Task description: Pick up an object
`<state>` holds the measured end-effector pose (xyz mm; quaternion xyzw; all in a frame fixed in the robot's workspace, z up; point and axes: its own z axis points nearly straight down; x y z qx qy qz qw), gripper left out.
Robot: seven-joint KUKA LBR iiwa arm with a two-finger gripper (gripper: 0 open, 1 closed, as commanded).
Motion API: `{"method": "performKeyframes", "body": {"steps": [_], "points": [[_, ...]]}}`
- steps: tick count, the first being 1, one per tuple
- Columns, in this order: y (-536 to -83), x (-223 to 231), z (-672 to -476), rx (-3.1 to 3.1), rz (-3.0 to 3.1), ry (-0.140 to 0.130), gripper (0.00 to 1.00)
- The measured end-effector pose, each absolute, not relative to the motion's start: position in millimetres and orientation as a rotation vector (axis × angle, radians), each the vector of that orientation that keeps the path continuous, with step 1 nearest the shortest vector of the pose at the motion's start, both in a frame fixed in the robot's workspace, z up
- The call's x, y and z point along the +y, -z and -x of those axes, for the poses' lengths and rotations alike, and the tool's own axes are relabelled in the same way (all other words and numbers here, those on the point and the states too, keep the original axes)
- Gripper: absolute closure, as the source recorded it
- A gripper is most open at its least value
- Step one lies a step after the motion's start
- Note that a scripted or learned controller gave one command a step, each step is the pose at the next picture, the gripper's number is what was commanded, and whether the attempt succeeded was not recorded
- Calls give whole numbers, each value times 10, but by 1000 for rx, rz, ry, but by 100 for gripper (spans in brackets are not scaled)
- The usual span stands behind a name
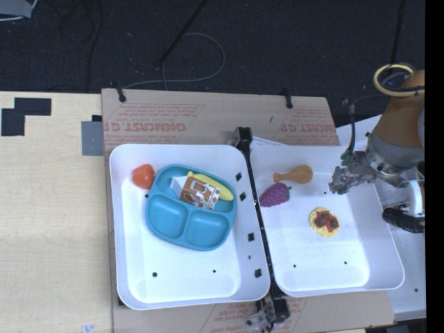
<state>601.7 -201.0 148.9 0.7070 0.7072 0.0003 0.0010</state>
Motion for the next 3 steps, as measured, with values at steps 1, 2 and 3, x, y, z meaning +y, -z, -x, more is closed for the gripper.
{"method": "performKeyframes", "body": {"steps": [1,2,3], "points": [[-1917,-1998,-6038,2222,-2219,-2,100],[-2320,-2007,-6039,2224,-2219,0,100],[-2229,-1498,-5945,2229,-2220,2,100]]}}
